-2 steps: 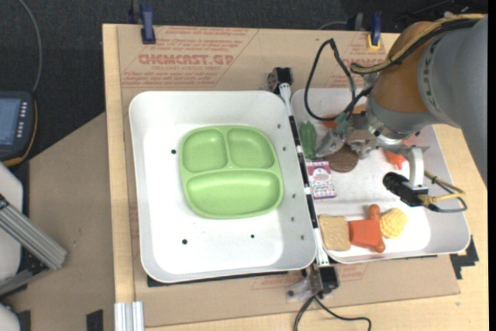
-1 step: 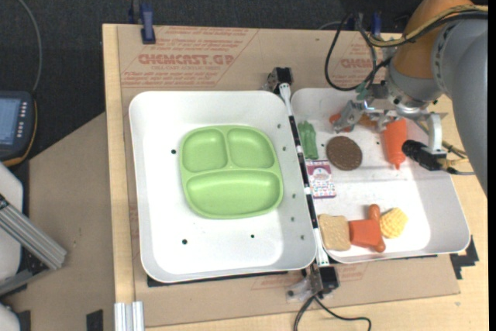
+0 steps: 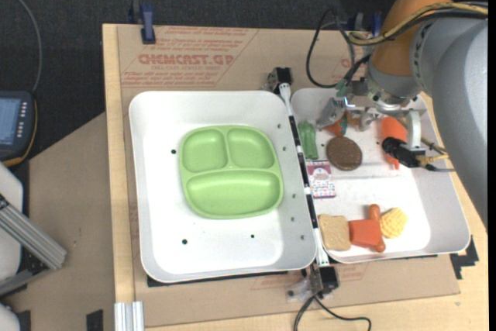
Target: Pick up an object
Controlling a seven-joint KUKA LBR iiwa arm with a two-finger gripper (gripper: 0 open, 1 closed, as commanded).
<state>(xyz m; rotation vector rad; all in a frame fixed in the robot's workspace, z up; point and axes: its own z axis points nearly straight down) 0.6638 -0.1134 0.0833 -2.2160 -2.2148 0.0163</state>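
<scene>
Bread slice front of right bin | brown patty just below pincer | grip unclear

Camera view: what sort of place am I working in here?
Most likely a robot lab test bench, not a kitchen: two white bins clamped to a protective board, toy food such as a bread slice, loose cables, and a handheld control unit nearby.

Green plate in left bin

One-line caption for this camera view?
KUKA arm's gripper low over the right bin of toy food; green divided plate sits in the left bin.
</scene>
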